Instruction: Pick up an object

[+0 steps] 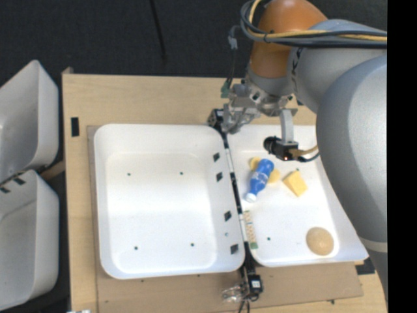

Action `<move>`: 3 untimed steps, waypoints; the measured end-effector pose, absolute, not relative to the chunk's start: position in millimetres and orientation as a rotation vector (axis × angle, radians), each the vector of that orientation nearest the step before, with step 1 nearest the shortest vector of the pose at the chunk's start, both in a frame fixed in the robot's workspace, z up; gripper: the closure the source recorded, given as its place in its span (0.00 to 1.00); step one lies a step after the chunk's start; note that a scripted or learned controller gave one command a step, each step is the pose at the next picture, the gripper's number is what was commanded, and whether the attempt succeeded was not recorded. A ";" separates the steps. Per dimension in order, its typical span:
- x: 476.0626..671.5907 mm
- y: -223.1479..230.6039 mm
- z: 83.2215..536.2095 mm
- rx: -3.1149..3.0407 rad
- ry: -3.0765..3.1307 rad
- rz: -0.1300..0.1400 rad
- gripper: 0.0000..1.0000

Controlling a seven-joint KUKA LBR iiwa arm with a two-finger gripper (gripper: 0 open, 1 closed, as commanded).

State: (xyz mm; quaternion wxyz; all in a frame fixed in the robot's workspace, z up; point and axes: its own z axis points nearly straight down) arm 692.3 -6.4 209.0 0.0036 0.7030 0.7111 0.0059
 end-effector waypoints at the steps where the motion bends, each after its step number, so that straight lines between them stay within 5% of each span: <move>1: 690.2 38.8 202.4 2.213 2.226 0.006 1.00; 3: 689.8 66.1 200.5 2.216 2.224 -0.001 1.00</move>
